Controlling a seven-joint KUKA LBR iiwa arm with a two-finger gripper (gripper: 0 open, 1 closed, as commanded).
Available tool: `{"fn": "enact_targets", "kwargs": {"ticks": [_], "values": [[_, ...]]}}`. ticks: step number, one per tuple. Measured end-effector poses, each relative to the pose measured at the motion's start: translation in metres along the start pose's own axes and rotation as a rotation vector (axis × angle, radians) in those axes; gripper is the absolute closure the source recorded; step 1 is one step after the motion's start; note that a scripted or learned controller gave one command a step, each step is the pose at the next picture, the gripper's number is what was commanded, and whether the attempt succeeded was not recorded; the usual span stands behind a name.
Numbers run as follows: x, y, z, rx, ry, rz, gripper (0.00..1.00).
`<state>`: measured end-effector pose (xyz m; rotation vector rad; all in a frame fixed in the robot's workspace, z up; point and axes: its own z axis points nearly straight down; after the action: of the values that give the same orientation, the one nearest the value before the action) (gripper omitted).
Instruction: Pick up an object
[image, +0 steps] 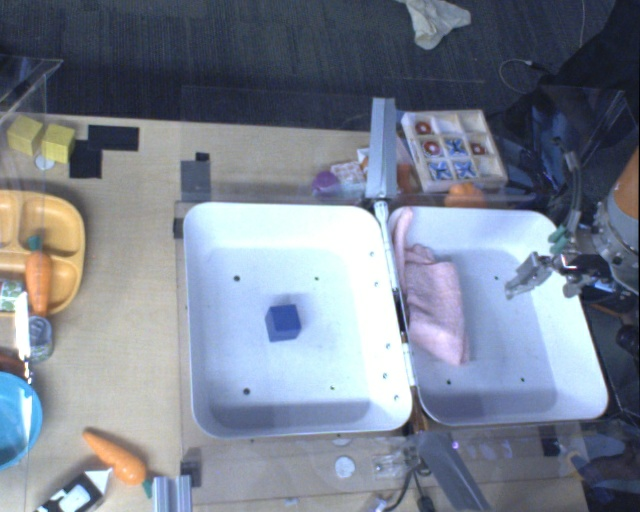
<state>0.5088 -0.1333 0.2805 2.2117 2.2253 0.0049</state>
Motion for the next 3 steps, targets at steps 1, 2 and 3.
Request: {"fn": "enact_targets", "kwargs": {"ticks": [1,2,3], "values": [[-0.001,0.059,0.095,0.002,0.000,-0.026,0.00],[0.011,0.088,0.189,-0.013,-0.003,-0.132,0.00],[0.034,0.155,0.190,-0.003,-0.004,-0.401,0.00]]}}
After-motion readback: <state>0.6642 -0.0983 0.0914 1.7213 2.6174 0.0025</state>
